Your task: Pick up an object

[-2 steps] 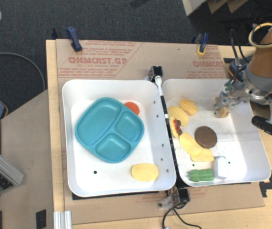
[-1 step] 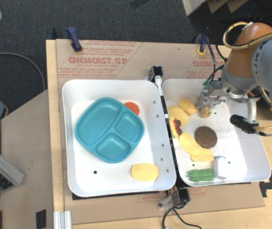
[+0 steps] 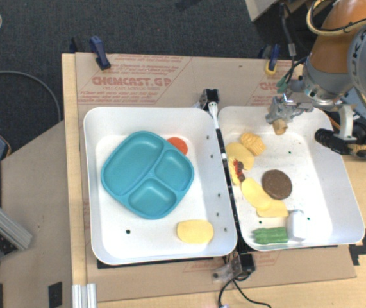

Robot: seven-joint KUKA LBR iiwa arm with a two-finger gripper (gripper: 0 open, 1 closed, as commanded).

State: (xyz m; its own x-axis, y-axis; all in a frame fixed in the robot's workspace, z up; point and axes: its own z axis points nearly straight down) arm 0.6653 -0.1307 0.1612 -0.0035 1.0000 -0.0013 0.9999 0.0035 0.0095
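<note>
My gripper [image 3: 279,122] hangs over the far part of the right bin [image 3: 324,172]. A small tan piece [image 3: 279,128] sits at its fingertips, and the gripper looks shut on it. Below and to the left in that bin lie a ridged yellow piece [image 3: 253,143], a pale yellow piece [image 3: 238,153] and a small red and dark item [image 3: 238,169]. A brown round disc [image 3: 277,183] rests mid-bin beside two more yellow pieces [image 3: 256,192]. A green item [image 3: 270,236] and a white block [image 3: 296,224] lie at the near edge.
The left bin [image 3: 106,230] holds a teal divided plate [image 3: 147,173], an orange item [image 3: 178,145] behind it and a yellow oval [image 3: 194,231] near the front. A divider [image 3: 222,165] runs between the bins. Blue clamps [image 3: 99,51] grip the far board edge.
</note>
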